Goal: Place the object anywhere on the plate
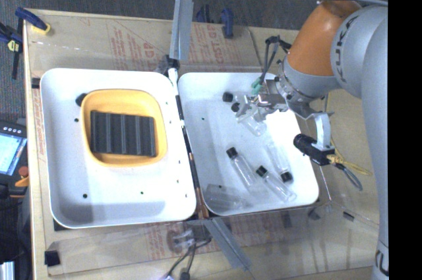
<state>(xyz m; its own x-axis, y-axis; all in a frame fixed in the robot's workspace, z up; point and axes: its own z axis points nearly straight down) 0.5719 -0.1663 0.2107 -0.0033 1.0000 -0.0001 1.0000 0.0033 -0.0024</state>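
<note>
A yellow plate (122, 101) with a dark ridged centre lies in the left bin (66, 193). My gripper (254, 106) hangs low over the upper middle of the right bin (204, 140). A clear vial (254, 123) lies right under it, and two small black caps (228, 97) sit just to its left. Whether the vial is in the gripper is hidden by the wrist. Three more clear vials with black caps (239, 165) (271, 181) (279, 164) lie in the lower part of the same bin.
A clear plastic piece (221, 196) rests in the right bin's lower left corner. A raised divider (183, 134) runs between the bins. Blue clamps (227, 20) sit on the bench's far edge, and a metal bar (180, 25) stands behind the bins.
</note>
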